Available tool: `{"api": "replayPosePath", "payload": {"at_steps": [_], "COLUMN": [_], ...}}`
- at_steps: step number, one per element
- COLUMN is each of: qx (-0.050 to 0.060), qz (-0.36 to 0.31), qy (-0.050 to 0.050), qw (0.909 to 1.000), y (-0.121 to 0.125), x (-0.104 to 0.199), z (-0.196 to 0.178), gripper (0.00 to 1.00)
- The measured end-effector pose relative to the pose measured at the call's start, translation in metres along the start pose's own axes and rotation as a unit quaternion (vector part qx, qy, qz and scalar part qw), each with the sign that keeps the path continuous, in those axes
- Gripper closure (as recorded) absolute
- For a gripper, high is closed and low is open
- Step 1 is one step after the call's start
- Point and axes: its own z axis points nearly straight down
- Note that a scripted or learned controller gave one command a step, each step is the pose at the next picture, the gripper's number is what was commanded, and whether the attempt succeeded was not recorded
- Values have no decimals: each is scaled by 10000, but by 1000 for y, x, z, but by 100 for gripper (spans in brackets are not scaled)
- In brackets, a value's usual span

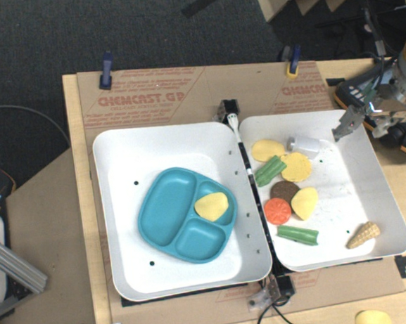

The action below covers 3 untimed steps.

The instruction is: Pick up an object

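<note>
You see a light wood bench carrying a brown cardboard sheet with red printed lettering. A blue clamp and a yellow-and-blue clamp grip the sheet's far edge. Two shallow white bins sit on the sheet, touching side by side: the left bin and the right bin. Black clips join them at the seam. A yellow object lies on the bench near the front right corner.

2 white bins, 1 blue tray, 4 yellow pieces, 2 green pieces, 1 cone
</note>
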Motion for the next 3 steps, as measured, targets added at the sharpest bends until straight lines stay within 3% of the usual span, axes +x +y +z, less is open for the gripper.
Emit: {"api": "replayPosePath", "payload": {"at_steps": [1,2,3], "qx": [82,10,1], "qz": [10,-11,2], "qy": [30,10,2], "qw": [10000,10000,10000], "y": [-50,-109,-106], "x": [13,61,58], "z": [162,54,57], "gripper": [0,0,0]}}
